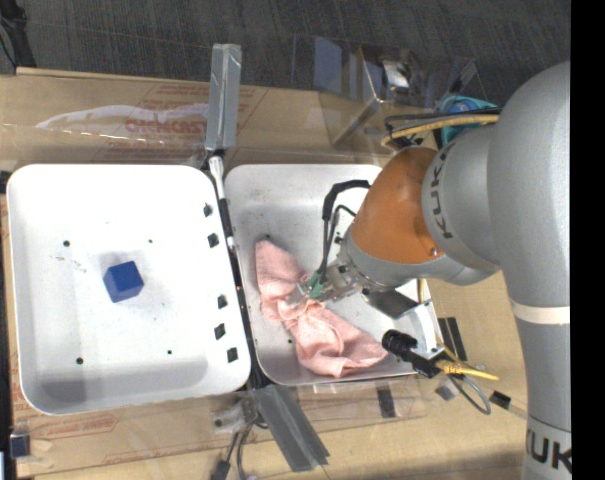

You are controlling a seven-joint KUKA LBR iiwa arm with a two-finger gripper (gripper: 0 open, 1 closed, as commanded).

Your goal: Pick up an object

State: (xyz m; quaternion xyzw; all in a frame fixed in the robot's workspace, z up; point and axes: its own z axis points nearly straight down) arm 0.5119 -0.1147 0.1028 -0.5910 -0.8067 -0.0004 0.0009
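Arm's grey elbow [527,188] sits closest to the lens, orange band [407,213] below it, reaching in from the right over the right bin [282,183]. Pink cloth [307,313] lies crumpled in that bin, left-centre to lower middle. Long axis runs diagonal: narrow end up-left near the bin divider, wider bunched end down-right toward the near wall. Gripper [317,286] is down on the cloth's upper-middle part, touching or just above it; wrist blocks the fingertips, so can't tell if the pincer is parted, closed or has any fabric. Black cable [332,203] loops up from the wrist. Left bin [42,193] holds a blue cube [124,280], left of centre, well apart from the cloth.
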